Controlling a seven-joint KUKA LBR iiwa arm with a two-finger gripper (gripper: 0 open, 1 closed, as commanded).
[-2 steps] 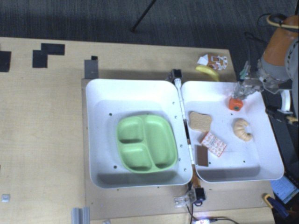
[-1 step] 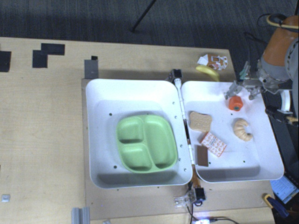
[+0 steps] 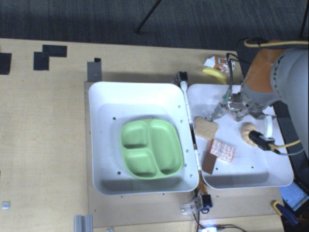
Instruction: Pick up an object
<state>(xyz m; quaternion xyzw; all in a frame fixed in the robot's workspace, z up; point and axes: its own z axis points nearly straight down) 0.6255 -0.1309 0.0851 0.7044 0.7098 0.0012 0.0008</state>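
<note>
Nearest the gripper (image 3: 227, 116) lies a tan block (image 3: 205, 128), flat on the floor of the right bin (image 3: 241, 170), close against that bin's left wall and about midway along it. The jaws are spread, with nothing pinched between them, and they sit just off the block's far-right corner, toward the bin's far edge. Closer to the near edge is a patterned packet (image 3: 222, 151), red and white on top; its print is too small to read. A dark brown strip runs along its left side, and I cannot tell whether that is part of the packet or a separate thing. Toward the right wall rests a beige lump (image 3: 246, 131), partly covered by the robot's own hardware.

The grey arm (image 3: 289, 76), with its orange band, comes in over the bin's far-right corner.

The left bin (image 3: 104, 100) holds a green plate (image 3: 152, 146) with three compartments, lying near its middle. Beyond the right bin's far edge, on the pale wooden bench (image 3: 43, 144), sit a yellow thing (image 3: 213, 73) and a white and orange wrapper (image 3: 217, 62) whose lettering is illegible. Black patches (image 3: 48, 57) mark the bench near its far-left corner. Past the far edge is dark carpet (image 3: 72, 8), crossed by a thin dark rod (image 3: 154, 8). A blue thing (image 3: 293, 196) is cut off at the near-right corner.
</note>
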